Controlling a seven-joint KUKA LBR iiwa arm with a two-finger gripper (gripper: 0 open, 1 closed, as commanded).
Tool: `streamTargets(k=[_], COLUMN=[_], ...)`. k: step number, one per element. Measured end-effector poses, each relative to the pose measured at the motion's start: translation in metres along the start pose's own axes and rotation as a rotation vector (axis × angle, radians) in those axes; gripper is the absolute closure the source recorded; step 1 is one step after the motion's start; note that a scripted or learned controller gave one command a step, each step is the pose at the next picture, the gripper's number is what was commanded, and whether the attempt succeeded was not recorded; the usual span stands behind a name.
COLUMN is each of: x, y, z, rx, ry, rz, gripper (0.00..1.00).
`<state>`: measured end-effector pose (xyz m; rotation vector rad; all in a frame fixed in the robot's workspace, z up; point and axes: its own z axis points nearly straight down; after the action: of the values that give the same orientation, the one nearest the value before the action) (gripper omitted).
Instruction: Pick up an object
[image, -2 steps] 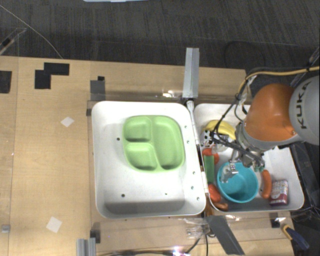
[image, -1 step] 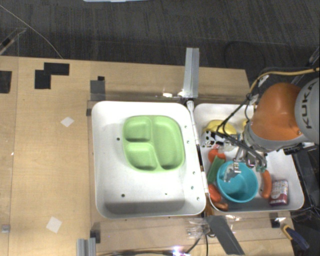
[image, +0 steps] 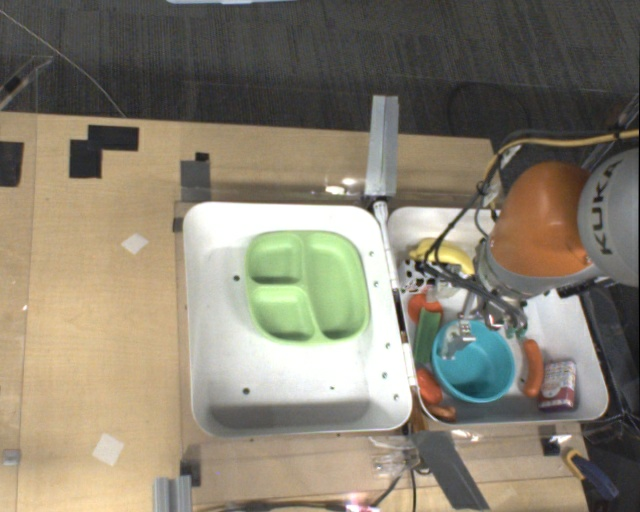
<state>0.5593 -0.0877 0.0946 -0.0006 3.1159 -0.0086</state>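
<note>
A: Where is the pincer (image: 462, 338)?
B: Above a round teal bowl (image: 474, 365), which lies directly beneath it.
A: Grasping anything?
B: Cannot tell; a green stick (image: 428, 332) lies just left.

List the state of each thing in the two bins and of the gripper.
Green tray: upright, flat in the left bin, compartments bare.
Teal bowl: upright in the right bin.
Banana: lying, partly under the arm.
Hot dog: lying beside the bowl.
Gripper: over the bowl.
</note>
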Motion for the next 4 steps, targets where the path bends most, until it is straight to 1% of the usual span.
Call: streamTargets(k=[1, 2, 3, 4], x=[-0.014, -0.021, -0.053, -0.031], y=[0.002, 0.004, 0.000, -0.046], z=[-0.006, 0.001, 0.002, -0.065], rx=[-0.005, -0.003, -0.005, -0.003], ry=[0.016, 0.004, 0.007, 0.010], rz=[-0.036, -0.049, -0.213, -0.107], gripper=[0.00, 0.00, 0.00, 0.00])
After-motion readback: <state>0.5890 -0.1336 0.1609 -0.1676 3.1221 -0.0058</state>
